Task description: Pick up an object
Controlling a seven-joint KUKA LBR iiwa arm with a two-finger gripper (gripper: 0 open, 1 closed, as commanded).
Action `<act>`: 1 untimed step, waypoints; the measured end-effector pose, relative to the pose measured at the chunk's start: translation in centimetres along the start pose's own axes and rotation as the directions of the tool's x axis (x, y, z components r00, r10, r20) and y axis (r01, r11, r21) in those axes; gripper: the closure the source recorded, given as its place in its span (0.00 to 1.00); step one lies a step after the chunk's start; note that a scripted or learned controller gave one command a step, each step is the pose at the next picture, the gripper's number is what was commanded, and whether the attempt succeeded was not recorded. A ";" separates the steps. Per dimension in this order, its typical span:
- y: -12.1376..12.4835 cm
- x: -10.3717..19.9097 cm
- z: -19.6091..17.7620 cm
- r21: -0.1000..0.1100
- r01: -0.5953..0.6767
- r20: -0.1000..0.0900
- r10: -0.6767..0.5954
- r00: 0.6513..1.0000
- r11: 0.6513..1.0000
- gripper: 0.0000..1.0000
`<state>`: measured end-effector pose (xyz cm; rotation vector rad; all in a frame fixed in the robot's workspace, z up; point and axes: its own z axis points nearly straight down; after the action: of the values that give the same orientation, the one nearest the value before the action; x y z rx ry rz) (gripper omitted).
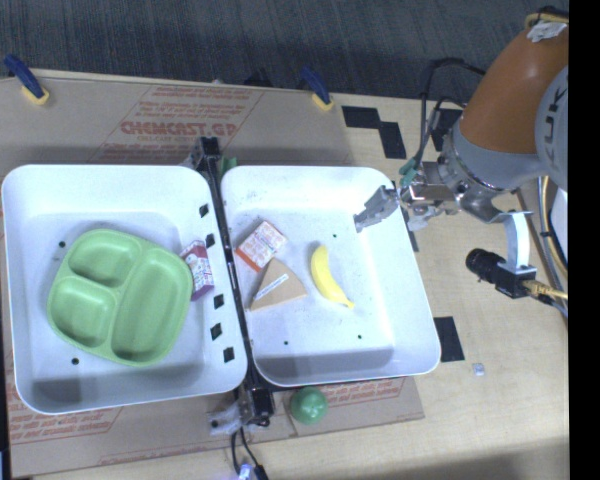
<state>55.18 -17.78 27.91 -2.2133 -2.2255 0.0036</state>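
Camera view: smooth curved yellow banana (328, 275)

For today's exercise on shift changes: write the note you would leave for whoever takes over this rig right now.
Gripper: at the right bin's upper right rim, holding nothing that can be seen.
Right bin: banana, tan wedge, small orange and white packet.
Left bin: green divided plate, small dark red packet by its right wall.
Green ball lies outside, on the cardboard below the bins.
Done: nothing picked yet.
Left: choose an object, descend, grasp, lift.
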 end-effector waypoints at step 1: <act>-7.2 2.1 18.8 -0.001 0.001 -0.001 -0.001 1.000 1.000 0.00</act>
<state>47.90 -15.70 9.15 -2.2115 -2.2268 0.0019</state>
